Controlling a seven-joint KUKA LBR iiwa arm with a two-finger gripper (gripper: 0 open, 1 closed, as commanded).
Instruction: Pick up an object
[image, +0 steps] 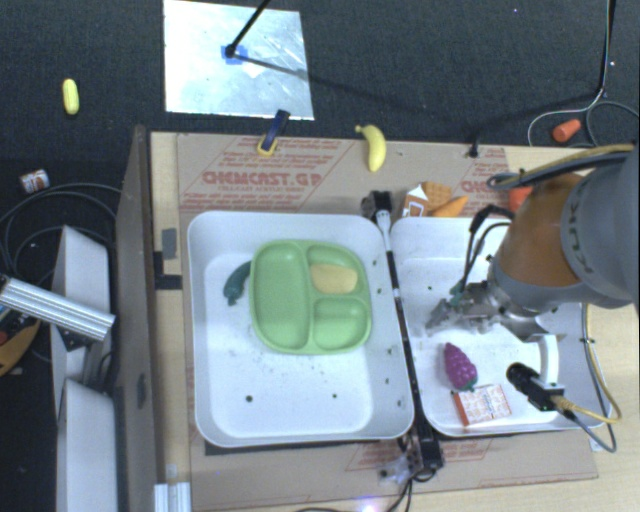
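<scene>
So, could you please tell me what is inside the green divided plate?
A yellow item lies in one compartment of the green plate; its other compartments look bare. The bin floor under it is covered.

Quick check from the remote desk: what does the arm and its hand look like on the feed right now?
The arm is a bulky, rounded grey body with a broad orange band above the wrist. Thin black cables loop along its left side. The hand is small, metallic grey and angular, too small on the feed to make out markings.
</scene>
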